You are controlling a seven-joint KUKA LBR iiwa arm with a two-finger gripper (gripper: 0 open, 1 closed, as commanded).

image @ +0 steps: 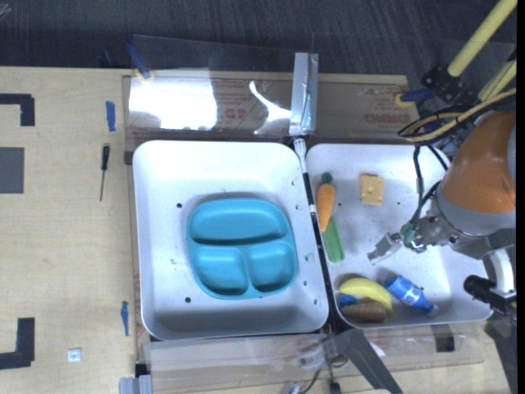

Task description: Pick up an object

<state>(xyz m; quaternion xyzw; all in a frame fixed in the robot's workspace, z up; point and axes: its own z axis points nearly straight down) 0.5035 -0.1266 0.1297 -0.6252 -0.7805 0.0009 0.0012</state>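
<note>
White plastic forms the right bin [426, 158], where the loose things are kept. A toy carrot [326, 206], orange with a green top, is laid against the bin's left wall, and a green stick-shaped piece [333, 241] is set just below it, nearly touching its tip. A small tan block [372, 190] is placed near the carrot, toward the bin's far side. Along the near wall a yellow banana [365, 289] is seen, with a brown piece [368, 309] touching its underside, a dark blue piece [348, 300] at the banana's left end, and a blue bottle-like item [408, 294] tilted just beside them on the right.

The gripper [392, 245] is held over the bare middle of this bin, between the tan block and the banana, well clear of both. Nothing is seen between the jaws; how far they are parted cannot be told from the slanted view. The grey arm with its orange band [484, 171] is seen at the right.

The left bin [156, 171] is occupied by a light blue divided tray [241, 245], with one long compartment and two smaller ones. Both bins are carried by a pale wooden table [57, 245].
</note>
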